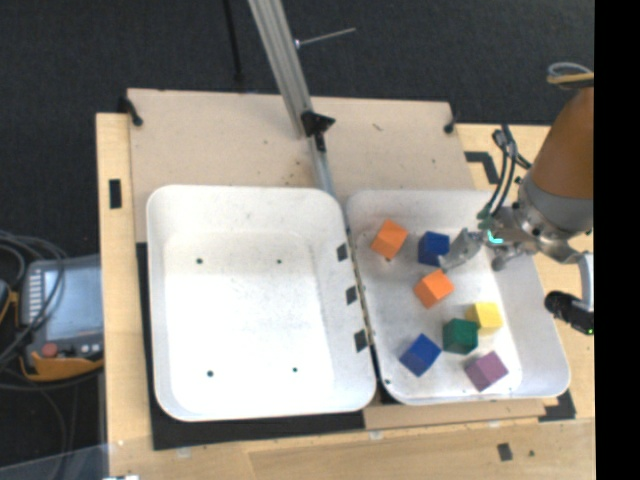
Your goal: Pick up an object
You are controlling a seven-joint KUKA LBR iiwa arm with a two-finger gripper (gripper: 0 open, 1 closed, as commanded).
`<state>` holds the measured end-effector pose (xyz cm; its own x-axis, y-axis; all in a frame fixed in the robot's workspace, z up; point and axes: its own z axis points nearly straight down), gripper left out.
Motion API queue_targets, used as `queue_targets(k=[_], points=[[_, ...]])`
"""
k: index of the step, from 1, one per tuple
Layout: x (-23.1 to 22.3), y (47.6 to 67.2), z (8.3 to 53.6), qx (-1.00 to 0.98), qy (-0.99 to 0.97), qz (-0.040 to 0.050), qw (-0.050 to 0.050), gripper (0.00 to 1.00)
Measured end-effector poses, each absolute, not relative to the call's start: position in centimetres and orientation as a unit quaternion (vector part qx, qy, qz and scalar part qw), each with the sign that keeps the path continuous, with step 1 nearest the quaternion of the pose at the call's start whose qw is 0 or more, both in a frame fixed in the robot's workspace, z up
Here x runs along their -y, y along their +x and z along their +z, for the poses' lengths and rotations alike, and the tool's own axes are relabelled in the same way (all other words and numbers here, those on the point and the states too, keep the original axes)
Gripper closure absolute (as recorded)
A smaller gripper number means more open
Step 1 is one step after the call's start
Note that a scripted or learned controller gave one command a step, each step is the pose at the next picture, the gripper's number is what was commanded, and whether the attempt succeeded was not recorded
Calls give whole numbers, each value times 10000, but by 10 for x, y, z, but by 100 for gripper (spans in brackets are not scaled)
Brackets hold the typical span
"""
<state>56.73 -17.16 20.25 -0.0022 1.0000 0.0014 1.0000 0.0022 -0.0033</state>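
Note:
The right bin (pixel 530 368) holds several blocks. An orange cube (pixel 390 238) and a blue cube (pixel 433 247) lie near its far side, and a second orange cube (pixel 434 288) sits in the middle. A yellow cube (pixel 488 315), a green cube (pixel 460 335), another blue cube (pixel 421 353) and a purple cube (pixel 486 369) cluster toward the near side. My gripper (pixel 478 252) hangs over the far right part of this bin, just right of the upper blue cube. It is open, and nothing shows between its fingers.
The left bin (pixel 250 298) lies beside the right one, with a raised divider (pixel 355 288) between them. A slanted metal pole (pixel 285 58) rises from the bench's far side. A cabled control device (pixel 60 313) sits off the bench at left.

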Motion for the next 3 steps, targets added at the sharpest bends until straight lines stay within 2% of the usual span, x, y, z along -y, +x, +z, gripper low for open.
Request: queue_targets(k=[1,2,3], points=[[171,568,205,7079,-7063,-7,-2,0],[167,569,143,7071,-7072,19,11,0],[169,573,102,7067,-7075,-28,-29,0]])
